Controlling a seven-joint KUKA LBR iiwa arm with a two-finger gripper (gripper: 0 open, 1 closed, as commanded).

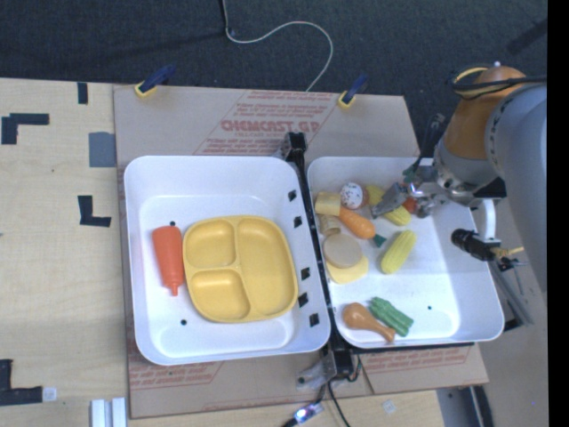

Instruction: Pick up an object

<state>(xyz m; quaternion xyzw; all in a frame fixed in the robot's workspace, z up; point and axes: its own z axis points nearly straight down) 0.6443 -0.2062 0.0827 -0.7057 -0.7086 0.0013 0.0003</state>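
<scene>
From the camera above the bench we see 2 shallow white bins side by side on a cardboard sheet. The left bin holds a yellow divided plate with 3 compartments, and just beside the plate's left edge lies an orange toy carrot, lengthwise along the plate.

The right bin holds the toy food. Near its far left corner we make out a pale yellow piece and, next to it, a small white egg-like ball with speckles. An orange carrot-shaped piece lies at a slant just below them. Below that sits a round beige disc resting on a yellow slice. To the right of the disc lies a corn cob, tilted. Near the front wall we find a brown drumstick touching a green vegetable piece.

The grey arm with its orange band reaches in from the right, and the gripper is down in the far part of the right bin, above the corn cob and right of the carrot-shaped piece. A small red-and-yellow item sits right at the fingertips, but we cannot tell whether the fingers are spread or closed, nor whether they grip it.
</scene>
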